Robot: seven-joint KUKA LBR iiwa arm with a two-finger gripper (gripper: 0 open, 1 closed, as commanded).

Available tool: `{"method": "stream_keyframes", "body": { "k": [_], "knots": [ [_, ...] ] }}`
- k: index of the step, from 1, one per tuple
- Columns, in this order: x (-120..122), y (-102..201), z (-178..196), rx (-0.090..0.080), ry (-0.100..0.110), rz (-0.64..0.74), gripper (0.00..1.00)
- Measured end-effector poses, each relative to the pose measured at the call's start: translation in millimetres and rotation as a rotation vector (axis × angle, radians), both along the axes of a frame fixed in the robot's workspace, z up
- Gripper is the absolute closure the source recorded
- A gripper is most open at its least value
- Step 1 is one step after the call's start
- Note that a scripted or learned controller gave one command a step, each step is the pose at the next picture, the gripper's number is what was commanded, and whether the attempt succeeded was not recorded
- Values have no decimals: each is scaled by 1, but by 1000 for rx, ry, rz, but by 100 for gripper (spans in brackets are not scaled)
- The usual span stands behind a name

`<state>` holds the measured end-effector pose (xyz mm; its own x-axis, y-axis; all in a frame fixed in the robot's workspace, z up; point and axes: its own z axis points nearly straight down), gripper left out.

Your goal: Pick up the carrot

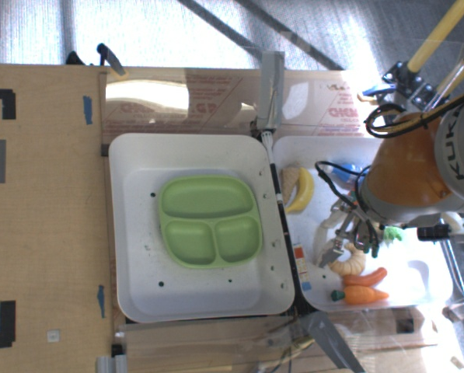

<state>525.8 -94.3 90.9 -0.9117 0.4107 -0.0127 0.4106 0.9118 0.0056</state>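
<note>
Camera view: The carrot lies on its side in the right bin, near the bin's front wall, green stub pointing toward the divider between the bins. A red-orange pepper-like piece lies just above it, touching or nearly so, and a tan croissant-like toy sits just beyond that. A banana rests farther back, near the divider. The left bin carries a green divided plate.

Handling, as a judgement: the carrot appears to be a light, rigid plastic toy with a smooth, tapered body, so it is likely to slip under off-centre pressure. Take hold across the thick middle section, fingers square to the long axis, clear of the neighbouring red piece.

Arm pose: the arm reaches in from the right, its orange band above the wrist, wrist angled downward. The claw hangs over the croissant-like toy, near the carrot but not on it. The claw looks spread apart, with nothing between its fingers.
</note>
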Motion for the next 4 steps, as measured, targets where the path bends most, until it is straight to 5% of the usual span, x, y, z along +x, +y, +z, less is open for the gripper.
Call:
{"method": "stream_keyframes", "body": {
  "k": [1,2,3,4],
  "knots": [
    [3,0,13,-2,-11,2,100],
    [3,0,12,-2,-9,2,0],
    [8,3,0,0,4,-30,0],
    [34,4,-1,4,2,-362,0]
  ]
}}
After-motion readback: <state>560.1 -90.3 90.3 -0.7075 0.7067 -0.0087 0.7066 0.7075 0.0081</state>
